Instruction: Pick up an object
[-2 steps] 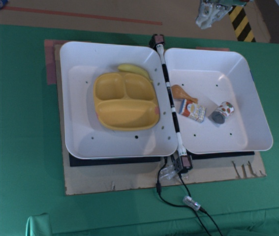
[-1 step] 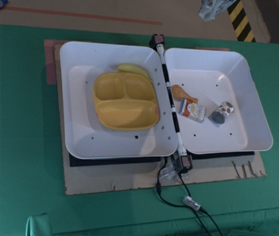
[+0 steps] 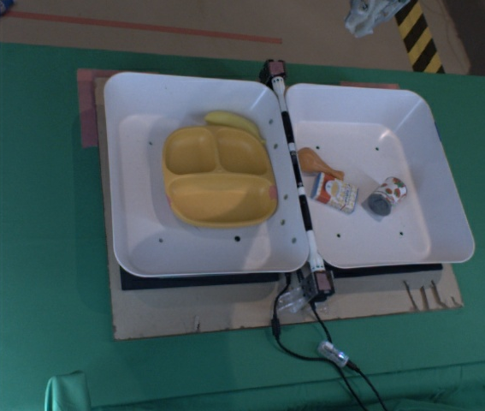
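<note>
In the right bin point(image 3: 447, 229) lie three small things: an orange toy drumstick point(image 3: 317, 162), a small white and orange carton point(image 3: 334, 193) and a can point(image 3: 386, 198) on its side. A yellow divided plate point(image 3: 217, 176) sits in the left bin point(image 3: 139, 247), with a yellow banana point(image 3: 233, 122) against the plate's far edge. My gripper point(image 3: 367, 11) hangs high at the top right, beyond the far rim of the right bin and well away from every object. Nothing is between its fingers.
A black-and-white striped divider point(image 3: 296, 178) runs between the two bins. Cables point(image 3: 310, 336) trail off the front of the cardboard base. Yellow-black hazard tape point(image 3: 420, 32) marks the floor at the top right. Green cloth surrounds the bins.
</note>
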Controlling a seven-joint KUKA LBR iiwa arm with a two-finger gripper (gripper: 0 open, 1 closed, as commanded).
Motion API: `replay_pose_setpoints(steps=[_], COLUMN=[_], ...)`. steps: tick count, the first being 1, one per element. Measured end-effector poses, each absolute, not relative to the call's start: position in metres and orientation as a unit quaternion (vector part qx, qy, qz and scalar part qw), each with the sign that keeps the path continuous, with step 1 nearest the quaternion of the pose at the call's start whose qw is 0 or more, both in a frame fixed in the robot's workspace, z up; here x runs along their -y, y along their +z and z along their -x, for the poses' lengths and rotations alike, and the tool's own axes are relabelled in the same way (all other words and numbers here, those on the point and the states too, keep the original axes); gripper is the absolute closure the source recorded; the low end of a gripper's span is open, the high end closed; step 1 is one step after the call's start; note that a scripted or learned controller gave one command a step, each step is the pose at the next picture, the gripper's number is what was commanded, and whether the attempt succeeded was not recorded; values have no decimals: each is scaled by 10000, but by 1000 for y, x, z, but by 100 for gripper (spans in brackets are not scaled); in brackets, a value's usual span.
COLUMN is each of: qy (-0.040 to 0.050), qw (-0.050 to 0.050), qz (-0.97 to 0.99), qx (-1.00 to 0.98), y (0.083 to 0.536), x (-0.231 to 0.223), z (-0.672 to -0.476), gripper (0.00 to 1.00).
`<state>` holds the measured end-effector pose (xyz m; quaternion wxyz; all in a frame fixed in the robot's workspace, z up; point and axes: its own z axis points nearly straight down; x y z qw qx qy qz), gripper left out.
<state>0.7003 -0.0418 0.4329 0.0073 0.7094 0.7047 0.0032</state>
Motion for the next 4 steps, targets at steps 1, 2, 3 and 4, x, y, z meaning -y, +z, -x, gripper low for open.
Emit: replay_pose_setpoints(steps=[1,2,3,4], qy=[6,11,8,38], qw=[53,58,61,72], qz=[-7104,-7101,-7098,-7094], qx=[-7038,-7040,-7043,-7047], y=[414,410,400,431], x=[64,73,80,60], z=[-700,-700,-700,-700], gripper=[100,100,100,100])
